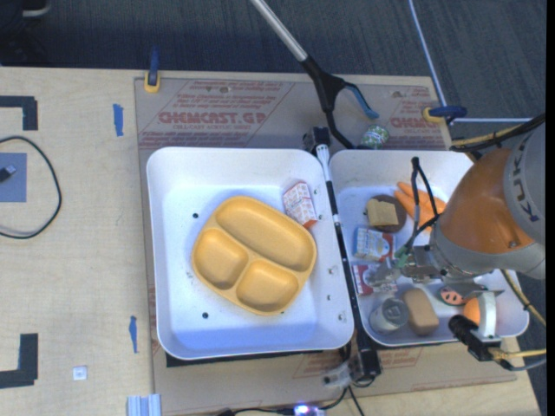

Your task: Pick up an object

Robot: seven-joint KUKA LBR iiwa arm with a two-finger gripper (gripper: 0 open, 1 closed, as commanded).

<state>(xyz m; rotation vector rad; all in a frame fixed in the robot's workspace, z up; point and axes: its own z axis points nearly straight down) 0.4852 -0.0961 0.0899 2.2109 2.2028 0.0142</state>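
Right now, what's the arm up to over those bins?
The KUKA arm reaches in from the right and hangs over the right bin, above a clutter of small items: a brown block, a tan piece, a round metal thing. Its wrist hides the jaws, so a grasp can't be confirmed. The left bin holds a yellow divided tray and a small packet.

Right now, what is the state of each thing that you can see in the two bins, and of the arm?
Yellow divided plate: lies flat in the left bin, right side up, its compartments bare.
Small red and white packet: lies beside the plate's upper right edge.
Right bin: crowded with small items.
Round tan piece: lies near that bin's front wall.
Arm: reaches low over the right bin.
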